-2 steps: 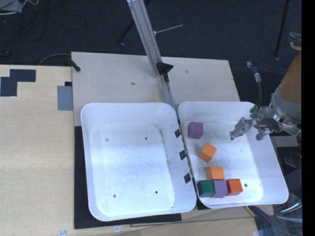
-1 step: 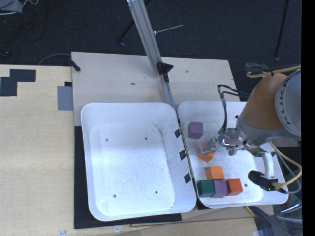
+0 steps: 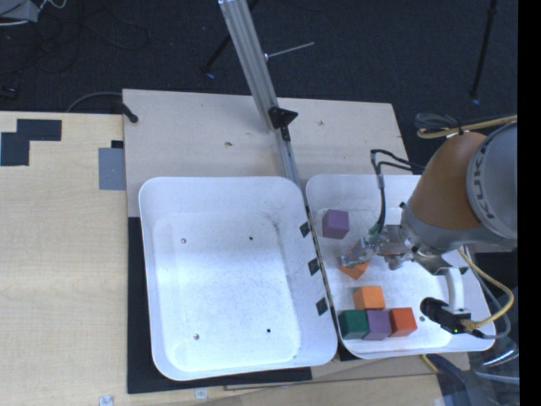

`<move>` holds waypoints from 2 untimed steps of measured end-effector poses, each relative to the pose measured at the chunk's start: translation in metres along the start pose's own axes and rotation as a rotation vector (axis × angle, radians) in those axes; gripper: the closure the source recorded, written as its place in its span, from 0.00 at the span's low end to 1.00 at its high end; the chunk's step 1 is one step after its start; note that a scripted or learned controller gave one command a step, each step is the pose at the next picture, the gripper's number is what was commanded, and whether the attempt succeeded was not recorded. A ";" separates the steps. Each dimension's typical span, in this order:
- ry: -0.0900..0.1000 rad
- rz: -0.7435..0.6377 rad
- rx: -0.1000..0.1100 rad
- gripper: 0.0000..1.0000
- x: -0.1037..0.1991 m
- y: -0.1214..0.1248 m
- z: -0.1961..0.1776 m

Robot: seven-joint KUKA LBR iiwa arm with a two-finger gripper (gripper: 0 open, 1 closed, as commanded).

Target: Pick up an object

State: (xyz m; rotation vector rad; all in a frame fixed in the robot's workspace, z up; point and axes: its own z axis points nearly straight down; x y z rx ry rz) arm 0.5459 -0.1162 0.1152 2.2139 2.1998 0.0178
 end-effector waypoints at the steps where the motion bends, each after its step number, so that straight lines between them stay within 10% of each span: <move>1: -0.001 0.004 -0.002 0.00 0.002 -0.001 0.002; 2: -0.001 0.004 -0.003 0.00 0.002 -0.002 0.002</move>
